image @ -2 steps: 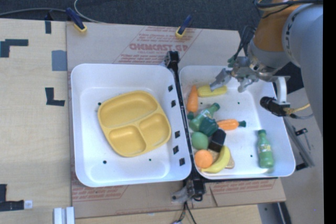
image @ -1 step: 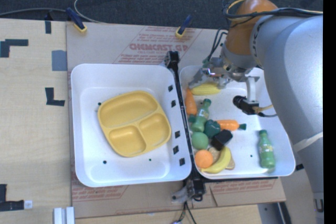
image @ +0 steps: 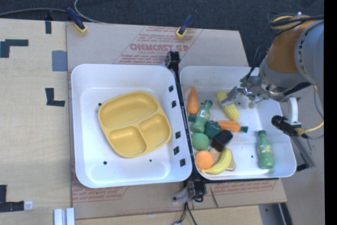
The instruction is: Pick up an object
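Here, in the right bin [image: 274,113], a heap of toy food. Nearest the gripper [image: 235,93]: a corn cob [image: 228,107], yellow with a pale green end, lying tilted just under and slightly left of the fingertips, seemingly touching or nearly so. Cannot tell from above whether anything sits between the fingers; appear a little parted, one tip over the cob's upper end, nothing clearly gripped.

Left of the cob, a carrot [image: 192,100] upright along the bin's left wall. Beside that, a green bottle [image: 201,118] leaning, cap toward the cob. Below the cob, a smaller carrot [image: 230,126] lying flat, then a dark teal piece [image: 212,128] and a black block [image: 222,139] touching it. Lower left: a green round fruit [image: 199,140], an orange [image: 204,159], a banana [image: 221,162] curled round the orange. Well apart, at the bin's right side, a second green bottle [image: 265,150] with a yellow label, lying alone.

In the left bin [image: 84,113], a yellow divided plate [image: 135,123], three compartments, turned at a slant.

Arm [image: 295,60] reaching in from the right, orange band above the wrist.
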You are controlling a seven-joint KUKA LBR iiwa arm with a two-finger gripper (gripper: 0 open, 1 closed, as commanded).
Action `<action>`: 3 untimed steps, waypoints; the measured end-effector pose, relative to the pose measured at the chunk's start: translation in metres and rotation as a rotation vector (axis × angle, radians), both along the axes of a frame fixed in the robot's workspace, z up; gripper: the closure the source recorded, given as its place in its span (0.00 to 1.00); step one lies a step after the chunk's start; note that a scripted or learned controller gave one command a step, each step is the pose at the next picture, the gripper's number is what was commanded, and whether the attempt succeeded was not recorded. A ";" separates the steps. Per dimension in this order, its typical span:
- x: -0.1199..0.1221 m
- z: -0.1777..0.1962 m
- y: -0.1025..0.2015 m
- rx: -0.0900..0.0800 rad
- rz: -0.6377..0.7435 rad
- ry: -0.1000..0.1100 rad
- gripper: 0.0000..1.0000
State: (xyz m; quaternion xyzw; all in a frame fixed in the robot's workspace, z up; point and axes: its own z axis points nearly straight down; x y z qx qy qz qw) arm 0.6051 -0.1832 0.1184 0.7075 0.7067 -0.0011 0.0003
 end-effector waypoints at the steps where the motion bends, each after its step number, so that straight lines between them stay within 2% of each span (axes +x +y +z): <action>1: 0.007 -0.032 0.037 0.001 0.002 -0.002 0.00; 2: 0.007 -0.022 0.036 -0.002 0.002 -0.004 1.00; 3: 0.037 0.066 0.108 0.002 0.004 -0.002 1.00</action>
